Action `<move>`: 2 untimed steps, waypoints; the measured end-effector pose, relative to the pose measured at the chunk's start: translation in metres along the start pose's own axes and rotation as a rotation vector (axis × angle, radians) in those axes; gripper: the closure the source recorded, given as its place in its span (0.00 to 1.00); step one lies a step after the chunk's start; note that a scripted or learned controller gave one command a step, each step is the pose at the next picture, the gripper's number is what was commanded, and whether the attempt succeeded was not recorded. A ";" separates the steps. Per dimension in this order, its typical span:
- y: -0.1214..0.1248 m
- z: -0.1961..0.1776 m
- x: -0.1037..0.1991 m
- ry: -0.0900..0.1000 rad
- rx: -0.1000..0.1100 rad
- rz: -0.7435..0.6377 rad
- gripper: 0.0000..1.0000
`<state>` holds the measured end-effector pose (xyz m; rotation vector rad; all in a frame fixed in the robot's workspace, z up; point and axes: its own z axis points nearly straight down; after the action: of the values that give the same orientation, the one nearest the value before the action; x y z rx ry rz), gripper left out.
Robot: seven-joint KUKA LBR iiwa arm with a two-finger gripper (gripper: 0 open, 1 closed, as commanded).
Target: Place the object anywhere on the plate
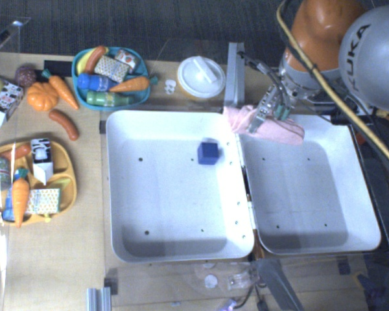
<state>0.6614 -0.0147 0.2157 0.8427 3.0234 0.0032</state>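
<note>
A small dark-blue cube (209,152) is sitting in the left bin (136,232), near its right wall. The pincer (267,112) is hovering over a pink cloth (279,129) at the right bin's (324,232) back-left corner; whether it is gripping it I cannot tell.

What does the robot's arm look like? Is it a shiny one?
The arm is smooth, rounded grey metal with a big orange band near its wrist and dark "KUKA" letters on its side. A thin yellowish cable loops around it. Its hand is small, made of metal parts.
</note>
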 end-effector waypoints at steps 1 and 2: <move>0.032 -0.010 0.030 -0.002 -0.002 -0.402 1.00; 0.066 -0.020 0.067 -0.002 -0.002 -0.543 1.00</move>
<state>0.6376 0.0763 0.2361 0.0015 3.1358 0.0040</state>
